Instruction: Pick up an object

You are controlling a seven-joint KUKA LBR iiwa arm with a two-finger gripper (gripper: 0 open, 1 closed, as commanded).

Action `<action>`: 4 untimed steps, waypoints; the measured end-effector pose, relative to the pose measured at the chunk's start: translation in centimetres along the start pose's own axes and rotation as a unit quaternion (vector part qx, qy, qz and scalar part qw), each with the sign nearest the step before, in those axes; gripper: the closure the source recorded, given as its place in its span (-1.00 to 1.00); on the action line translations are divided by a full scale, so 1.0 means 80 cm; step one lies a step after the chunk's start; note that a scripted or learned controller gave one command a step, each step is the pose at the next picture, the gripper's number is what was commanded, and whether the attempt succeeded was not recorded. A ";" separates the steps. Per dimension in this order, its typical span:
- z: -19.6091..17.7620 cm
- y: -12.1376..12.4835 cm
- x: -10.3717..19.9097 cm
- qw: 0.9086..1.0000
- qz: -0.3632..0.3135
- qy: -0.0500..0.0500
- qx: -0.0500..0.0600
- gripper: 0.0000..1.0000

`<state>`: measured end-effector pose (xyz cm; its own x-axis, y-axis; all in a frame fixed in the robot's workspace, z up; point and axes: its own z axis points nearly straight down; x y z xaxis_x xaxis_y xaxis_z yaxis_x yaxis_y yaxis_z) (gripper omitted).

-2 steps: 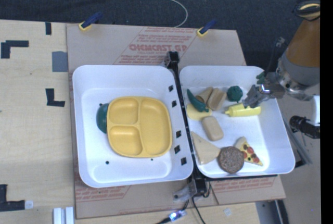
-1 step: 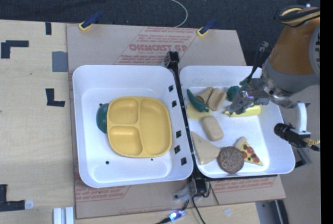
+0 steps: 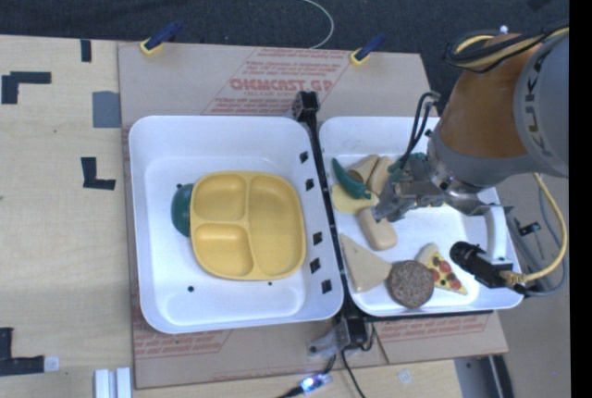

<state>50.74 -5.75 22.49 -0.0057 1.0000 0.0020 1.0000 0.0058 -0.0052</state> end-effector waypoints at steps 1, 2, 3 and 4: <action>0.014 -0.030 0.045 1.000 0.001 0.000 0.000 1.00; 0.014 -0.024 0.043 1.000 0.002 -0.001 -0.001 1.00; -0.009 -0.016 0.046 1.000 0.002 -0.001 -0.002 1.00; 0.013 -0.030 0.040 1.000 0.003 -0.001 0.000 1.00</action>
